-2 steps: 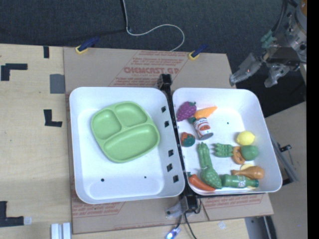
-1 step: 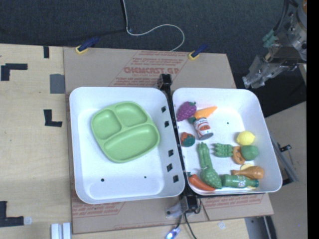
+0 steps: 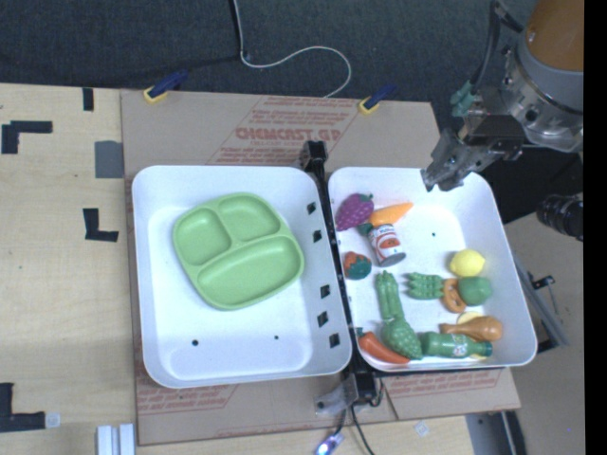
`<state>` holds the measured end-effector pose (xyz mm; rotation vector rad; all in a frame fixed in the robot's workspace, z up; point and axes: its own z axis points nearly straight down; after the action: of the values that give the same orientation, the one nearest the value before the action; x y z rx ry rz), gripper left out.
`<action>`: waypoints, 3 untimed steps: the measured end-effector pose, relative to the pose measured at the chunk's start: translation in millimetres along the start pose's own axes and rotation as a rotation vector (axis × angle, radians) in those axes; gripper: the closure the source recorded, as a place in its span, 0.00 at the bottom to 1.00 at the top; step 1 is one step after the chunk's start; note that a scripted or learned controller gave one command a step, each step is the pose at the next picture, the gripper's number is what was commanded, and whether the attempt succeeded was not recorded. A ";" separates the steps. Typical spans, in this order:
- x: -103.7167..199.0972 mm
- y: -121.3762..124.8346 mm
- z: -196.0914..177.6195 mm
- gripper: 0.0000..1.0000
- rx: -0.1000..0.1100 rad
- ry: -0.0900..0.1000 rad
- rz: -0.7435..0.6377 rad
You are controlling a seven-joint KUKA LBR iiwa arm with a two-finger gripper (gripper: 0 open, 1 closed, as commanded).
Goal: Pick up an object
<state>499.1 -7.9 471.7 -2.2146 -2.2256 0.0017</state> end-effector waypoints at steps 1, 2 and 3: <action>48.0 -15.8 -66.1 1.00 -0.006 0.000 -0.001; -2.0 -16.0 41.4 1.00 0.006 -0.002 0.008; 48.2 11.4 -42.3 1.00 -0.010 0.000 -0.001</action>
<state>510.4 40.3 514.1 -2.2186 -2.2315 -0.0092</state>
